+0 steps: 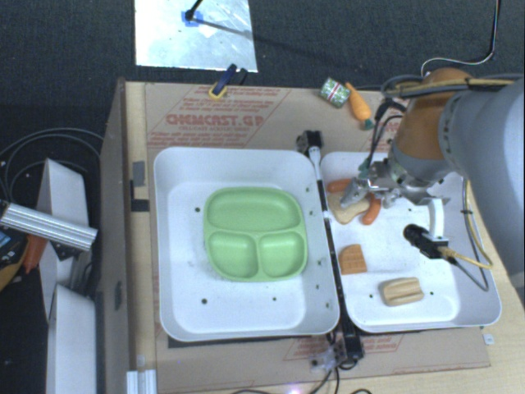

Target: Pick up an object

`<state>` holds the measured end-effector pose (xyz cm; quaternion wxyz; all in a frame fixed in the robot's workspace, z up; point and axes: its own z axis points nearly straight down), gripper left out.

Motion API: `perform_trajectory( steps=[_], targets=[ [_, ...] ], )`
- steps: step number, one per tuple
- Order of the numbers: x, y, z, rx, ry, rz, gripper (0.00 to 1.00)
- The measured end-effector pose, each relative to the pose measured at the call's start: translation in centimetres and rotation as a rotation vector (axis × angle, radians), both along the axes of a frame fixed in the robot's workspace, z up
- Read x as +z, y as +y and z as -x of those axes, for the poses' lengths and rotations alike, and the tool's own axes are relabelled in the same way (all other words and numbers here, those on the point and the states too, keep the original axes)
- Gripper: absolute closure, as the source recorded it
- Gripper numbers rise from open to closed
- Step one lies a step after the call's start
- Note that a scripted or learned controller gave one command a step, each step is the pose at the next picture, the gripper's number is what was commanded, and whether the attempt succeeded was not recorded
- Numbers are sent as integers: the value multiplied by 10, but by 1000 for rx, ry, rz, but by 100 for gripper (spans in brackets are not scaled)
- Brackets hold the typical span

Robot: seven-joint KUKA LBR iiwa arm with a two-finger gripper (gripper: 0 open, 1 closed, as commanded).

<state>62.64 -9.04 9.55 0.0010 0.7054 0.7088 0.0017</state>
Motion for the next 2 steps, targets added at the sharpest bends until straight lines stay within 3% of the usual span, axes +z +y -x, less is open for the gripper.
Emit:
perform_trajectory(
  steps=[1,2],
  targets=[
    [11,-3,-1,1,-3,5,100],
    [142,13,34,0,-1,2,100]
  ],
)
